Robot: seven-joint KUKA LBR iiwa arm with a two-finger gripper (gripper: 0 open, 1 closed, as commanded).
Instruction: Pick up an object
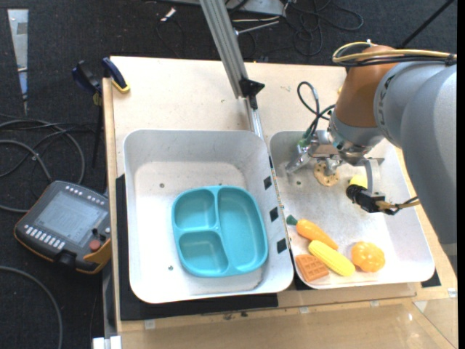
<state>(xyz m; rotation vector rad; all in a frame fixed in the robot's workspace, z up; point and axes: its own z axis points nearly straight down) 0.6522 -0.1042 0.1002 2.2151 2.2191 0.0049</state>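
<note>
My gripper (299, 158) hangs low over the far left part of the right bin (407, 224), near its back wall. Just to its right lies a small tan round thing (327, 173), partly hidden under the wrist; I cannot tell whether it is touching the gripper. Nearer the bin's front lie an orange carrot (314, 231), a yellow corn cob (332, 258), a tan waffle piece (313, 269) and a round orange-yellow fruit (368, 256).
In the left bin (145, 195) sits a teal divided plate (218, 230). A slanted metal pole (225, 38) comes down to the bench behind the wall between the two bins. The grey arm (414, 100) covers the right bin's far right side.
</note>
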